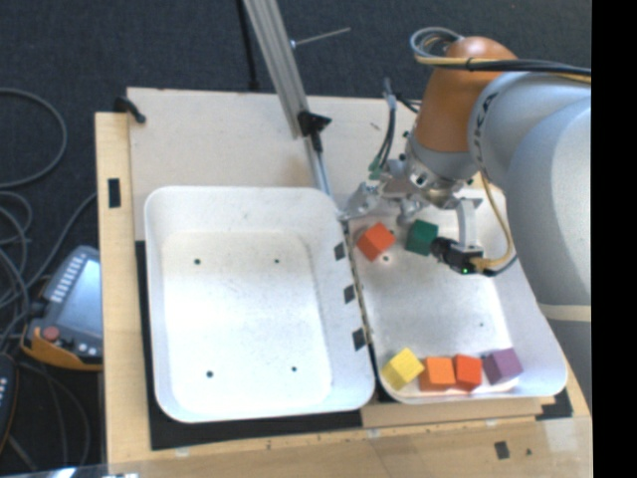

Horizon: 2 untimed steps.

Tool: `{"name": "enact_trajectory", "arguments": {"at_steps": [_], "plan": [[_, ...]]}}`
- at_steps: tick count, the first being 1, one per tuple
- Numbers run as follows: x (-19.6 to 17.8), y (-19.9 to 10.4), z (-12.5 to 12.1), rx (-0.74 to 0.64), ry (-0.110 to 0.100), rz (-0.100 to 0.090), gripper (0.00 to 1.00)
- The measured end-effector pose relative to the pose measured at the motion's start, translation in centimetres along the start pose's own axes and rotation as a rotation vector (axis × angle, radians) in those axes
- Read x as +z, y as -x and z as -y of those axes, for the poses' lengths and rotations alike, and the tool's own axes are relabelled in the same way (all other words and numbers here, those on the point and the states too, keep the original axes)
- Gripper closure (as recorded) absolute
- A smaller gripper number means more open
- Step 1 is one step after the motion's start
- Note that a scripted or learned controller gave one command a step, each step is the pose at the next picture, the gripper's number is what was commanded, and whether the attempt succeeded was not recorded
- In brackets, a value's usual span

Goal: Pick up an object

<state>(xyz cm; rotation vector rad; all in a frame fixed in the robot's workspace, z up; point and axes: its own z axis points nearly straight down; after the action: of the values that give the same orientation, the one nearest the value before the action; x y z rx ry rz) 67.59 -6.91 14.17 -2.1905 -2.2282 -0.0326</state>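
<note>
Gripper [398,229]: low over the far end of the right bin [453,317]; whether spread or pinched cannot be told. Orange cube [375,241] just left of it, green cube [422,237] just right; neither visibly held.
Advice: centre squarely over one cube, clear of the bin's wall, before closing.
Near edge of right bin: yellow cube [404,366], two orange cubes [453,371], purple cube [501,364], in a row.
Left bin [244,297]: beside the right bin.
Counter [214,137]: pale board; cables on dark floor beyond.
</note>
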Motion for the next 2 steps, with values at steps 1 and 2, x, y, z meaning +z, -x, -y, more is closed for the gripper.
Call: {"name": "enact_trajectory", "arguments": {"at_steps": [1,2], "plan": [[0.06,0.1,-0.04,0.002,0.0,-0.003,0.0],[0.19,0.04,-0.07,0.0,0.002,0.001,0.0]]}}
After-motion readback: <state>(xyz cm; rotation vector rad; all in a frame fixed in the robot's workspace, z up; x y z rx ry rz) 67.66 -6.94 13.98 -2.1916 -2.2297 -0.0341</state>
